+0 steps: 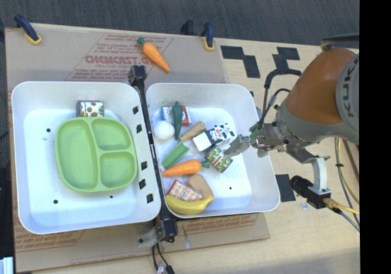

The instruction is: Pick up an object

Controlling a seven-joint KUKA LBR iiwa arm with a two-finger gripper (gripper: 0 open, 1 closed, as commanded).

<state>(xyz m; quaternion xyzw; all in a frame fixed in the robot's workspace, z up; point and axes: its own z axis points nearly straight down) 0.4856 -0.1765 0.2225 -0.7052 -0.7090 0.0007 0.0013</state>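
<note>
The hand (235, 147) sits in the right bin (259, 193) at frame centre-right, touching a small green packet (216, 160). Finger spacing and grip cannot be determined; the arm (317, 102) is cut off at the right.

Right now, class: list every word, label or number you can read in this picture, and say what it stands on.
"CHEMCAST": red print on the cardboard sheet behind the bins.
"KU": letters on the arm, cut off.
Print on the small cartons in the right bin: too small to read.
</note>
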